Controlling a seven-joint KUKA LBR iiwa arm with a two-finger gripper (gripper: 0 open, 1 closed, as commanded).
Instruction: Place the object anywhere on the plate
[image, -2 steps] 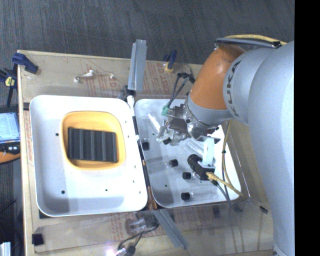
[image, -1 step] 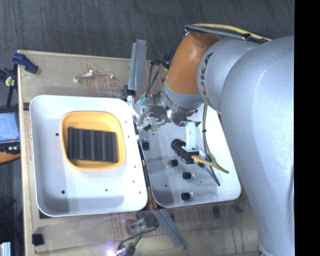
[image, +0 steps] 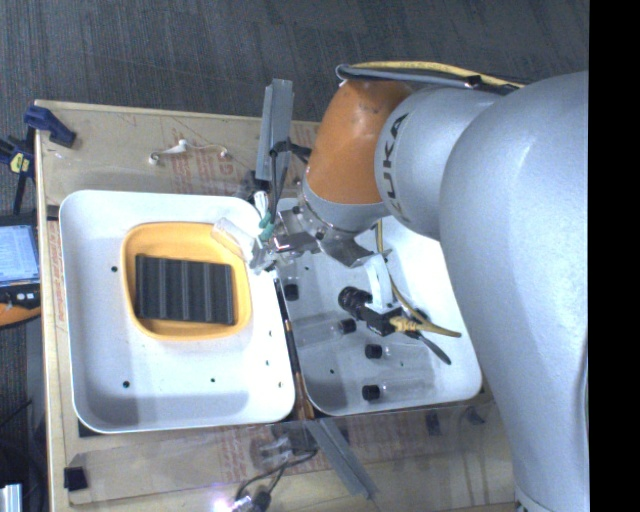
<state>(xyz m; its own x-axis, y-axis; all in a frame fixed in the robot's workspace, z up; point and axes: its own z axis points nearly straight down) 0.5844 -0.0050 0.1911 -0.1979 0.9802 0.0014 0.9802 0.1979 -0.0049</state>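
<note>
A yellow plate with a dark ridged middle lies in the left white bin. My gripper hangs at the wall between the two bins, right at the plate's upper right rim. A small pale, see-through piece shows at the gripper's tip, just over that rim. I cannot tell whether it is a held object or part of the gripper. The arm's orange band and grey body cover much of the right bin.
Bare white floor of the left bin surrounds the plate, widest in front of it. Small dark studs dot the right bin's floor. A grey bar stands behind the bins. The wooden bench frames both bins.
</note>
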